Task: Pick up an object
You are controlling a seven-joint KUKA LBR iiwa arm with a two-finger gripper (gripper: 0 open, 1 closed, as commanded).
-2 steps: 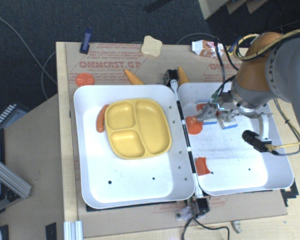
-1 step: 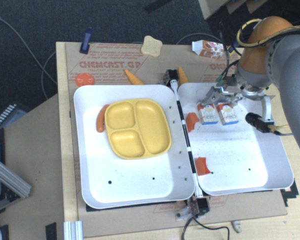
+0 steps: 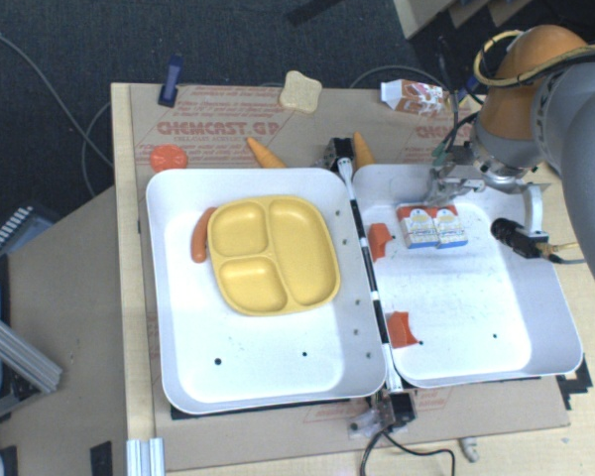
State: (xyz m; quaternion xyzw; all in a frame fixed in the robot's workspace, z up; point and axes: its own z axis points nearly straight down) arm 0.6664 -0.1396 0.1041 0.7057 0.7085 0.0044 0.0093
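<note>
Two small white cartons (image 3: pixel 432 227) with orange and blue print lie side by side near the back of the right bin (image 3: pixel 496 315). My gripper (image 3: pixel 446 192) hangs just above their far edge, on the grey arm with the orange band that reaches in from the upper right. A small red block (image 3: pixel 379 240) leans at this bin's left wall, and another red piece (image 3: pixel 401 329) lies further forward. In the left bin (image 3: pixel 258 365) sits a yellow divided plate (image 3: pixel 274 254), with a sausage (image 3: pixel 199 236) beside its left rim.
Behind the bins on the cardboard lie a bread slice (image 3: pixel 300 90), a carrot (image 3: pixel 265 153), an orange disc (image 3: pixel 167 157), a blue item (image 3: pixel 170 80) and a printed packet (image 3: pixel 414 94). A black part with cable (image 3: pixel 521 238) juts over the right bin.
</note>
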